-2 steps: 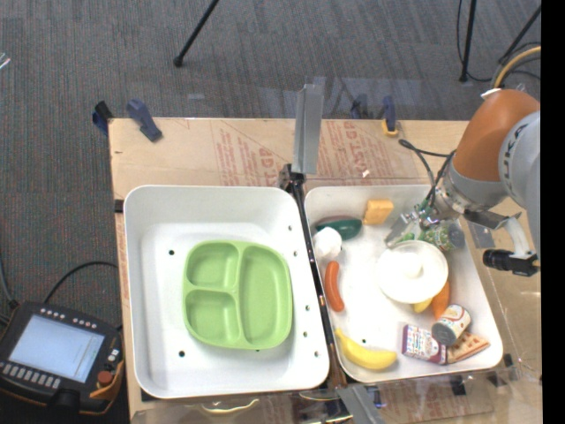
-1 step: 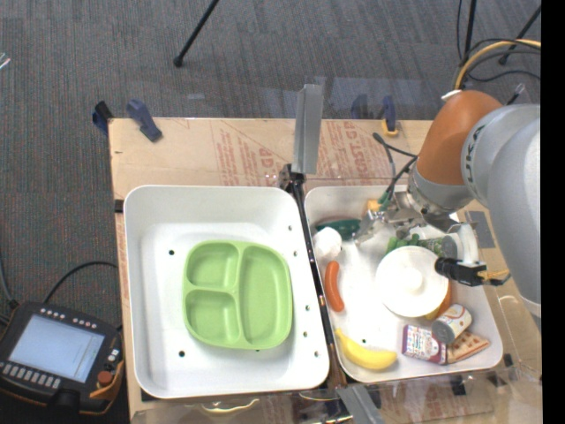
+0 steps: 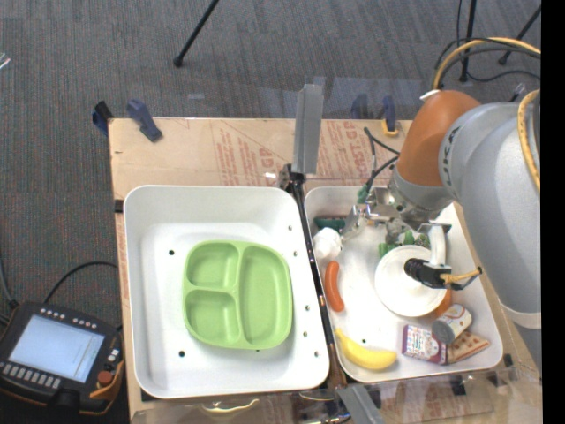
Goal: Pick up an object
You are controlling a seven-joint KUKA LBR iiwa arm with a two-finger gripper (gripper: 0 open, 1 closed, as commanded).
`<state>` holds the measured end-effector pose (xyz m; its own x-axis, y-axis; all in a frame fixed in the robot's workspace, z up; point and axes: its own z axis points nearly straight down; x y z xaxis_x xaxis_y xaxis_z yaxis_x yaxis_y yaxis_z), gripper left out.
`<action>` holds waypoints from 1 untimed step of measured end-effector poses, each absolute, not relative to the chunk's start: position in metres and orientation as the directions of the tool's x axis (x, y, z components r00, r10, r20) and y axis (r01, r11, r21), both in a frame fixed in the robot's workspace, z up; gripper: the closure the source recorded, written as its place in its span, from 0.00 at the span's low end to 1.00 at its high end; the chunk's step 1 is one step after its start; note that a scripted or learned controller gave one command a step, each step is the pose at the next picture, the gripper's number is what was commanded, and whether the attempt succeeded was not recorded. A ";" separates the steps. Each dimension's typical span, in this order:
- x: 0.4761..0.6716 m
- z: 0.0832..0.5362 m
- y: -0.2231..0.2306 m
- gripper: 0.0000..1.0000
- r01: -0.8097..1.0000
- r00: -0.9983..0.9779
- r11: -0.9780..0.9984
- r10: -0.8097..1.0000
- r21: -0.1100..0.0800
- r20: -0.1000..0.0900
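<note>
Tabletop [image 3: 203, 153]: a brown board printed with red lettering is seen, with blue clamps [image 3: 143, 117] fixed at its far edge.
Floor [image 3: 265, 42]: grey ribbed carpet is shown, crossed by a black stand leg [image 3: 201, 20]; cables [image 3: 477, 56] are looped at the upper right.
Left bin [image 3: 150, 210]: a shallow white bin is occupied by a green divided plate [image 3: 238, 294] lying flat near its middle.
Right bin [image 3: 353, 276]: a white bin is filled with small items: a white ball [image 3: 327, 241] near the left wall, a red sausage [image 3: 334, 286] just below it, a banana [image 3: 366, 354] at the near edge, a white round dish [image 3: 406, 283], a purple carton [image 3: 422, 343], and a waffle piece [image 3: 468, 345].
Arm [image 3: 494, 201]: the grey arm with its orange band is extended over the right bin.
Tool [image 3: 375, 208]: it is placed low over the far end of the right bin; whether its fingers are spread or pressed together cannot be told.
Pendant [image 3: 57, 352]: a screen unit is laid on the floor at lower left.
</note>
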<state>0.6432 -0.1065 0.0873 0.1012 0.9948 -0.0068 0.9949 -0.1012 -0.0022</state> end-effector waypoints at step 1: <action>0.644 0.088 -0.195 0.00 1.000 0.007 -0.007 1.000 0.000 -0.002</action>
<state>0.6437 -0.1946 0.0880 0.0067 1.0000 -0.0016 1.0000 -0.0067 0.0000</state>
